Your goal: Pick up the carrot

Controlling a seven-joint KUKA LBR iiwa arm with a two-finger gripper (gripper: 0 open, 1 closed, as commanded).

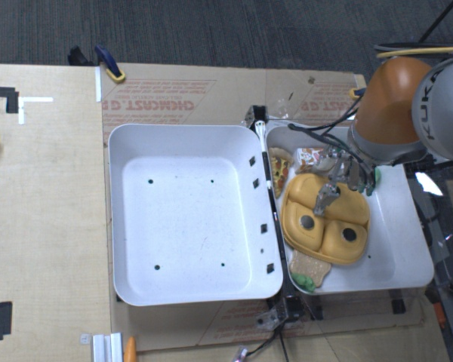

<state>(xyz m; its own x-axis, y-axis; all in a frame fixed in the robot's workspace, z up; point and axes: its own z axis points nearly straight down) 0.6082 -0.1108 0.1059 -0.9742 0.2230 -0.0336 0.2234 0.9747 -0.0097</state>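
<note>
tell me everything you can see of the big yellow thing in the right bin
The yellow object is a large, rounded, smooth piece that looks like plastic, with two bulging lobes, each bearing a dark round spot. It lies flat in the right bin, towards its left side, partly covering smaller items. The gripper hangs right over its top.

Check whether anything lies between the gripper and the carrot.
A big yellow moulded piece lies directly under the gripper in the right bin. I cannot tell where the carrot is; something green peeks from its near edge.
</note>
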